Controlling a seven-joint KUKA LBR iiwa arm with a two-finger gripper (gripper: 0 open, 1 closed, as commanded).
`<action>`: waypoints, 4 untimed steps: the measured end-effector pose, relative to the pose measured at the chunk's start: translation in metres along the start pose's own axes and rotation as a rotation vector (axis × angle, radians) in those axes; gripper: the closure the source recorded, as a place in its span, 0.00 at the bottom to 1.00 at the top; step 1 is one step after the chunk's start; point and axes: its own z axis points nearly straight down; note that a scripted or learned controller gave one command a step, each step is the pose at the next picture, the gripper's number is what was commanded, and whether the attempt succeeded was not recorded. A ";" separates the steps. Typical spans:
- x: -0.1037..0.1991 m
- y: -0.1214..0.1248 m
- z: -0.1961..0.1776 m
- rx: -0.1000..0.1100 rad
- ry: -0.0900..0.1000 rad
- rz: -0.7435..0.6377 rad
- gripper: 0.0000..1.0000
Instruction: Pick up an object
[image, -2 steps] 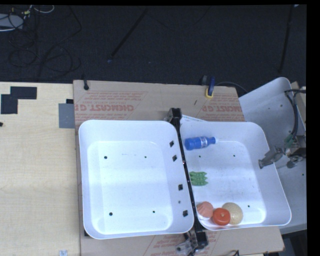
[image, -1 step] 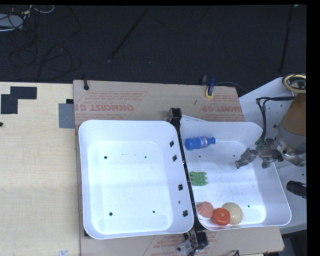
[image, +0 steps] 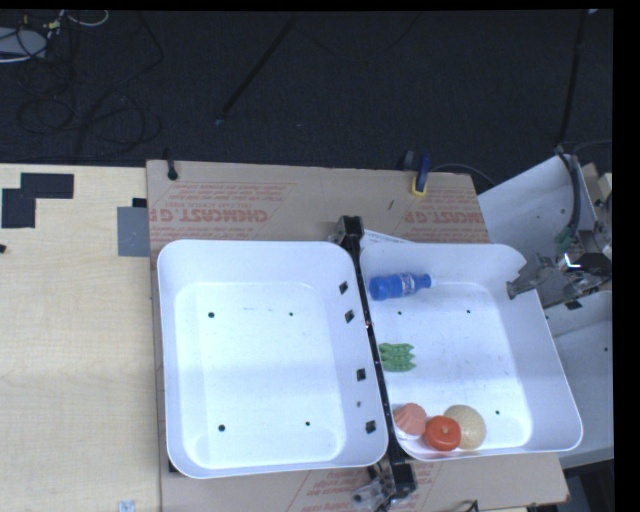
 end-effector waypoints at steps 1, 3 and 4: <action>0.000 -0.034 -0.057 0.006 0.002 0.005 0.00; 0.002 -0.072 -0.008 0.021 0.008 0.002 0.00; 0.006 -0.046 0.099 0.020 0.009 0.001 0.00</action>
